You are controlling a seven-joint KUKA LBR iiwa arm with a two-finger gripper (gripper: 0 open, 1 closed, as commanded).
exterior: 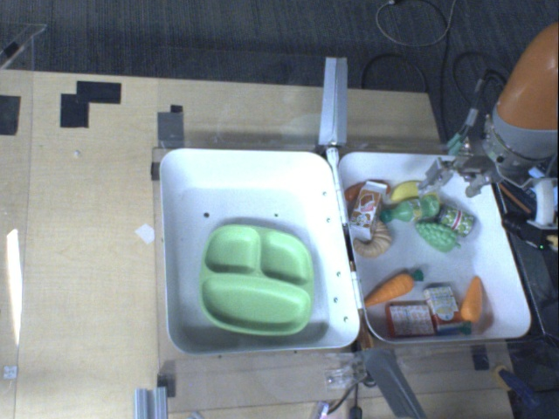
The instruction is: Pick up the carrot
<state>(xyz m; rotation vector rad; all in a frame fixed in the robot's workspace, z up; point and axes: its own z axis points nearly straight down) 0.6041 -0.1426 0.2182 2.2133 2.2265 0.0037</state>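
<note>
while the arm (528,85) reaches in from the right, i see its gripper (456,175) above the far side of the right bin (517,308), with the fingers spread apart and nothing between them. the carrot (390,288) lies near the front of that bin, well apart from the gripper, its green top toward the right, just beside a red packet (410,319). a second orange piece (472,298) rests at the bin's right side. the left bin (175,251) holds a green divided tray (258,278).
</note>
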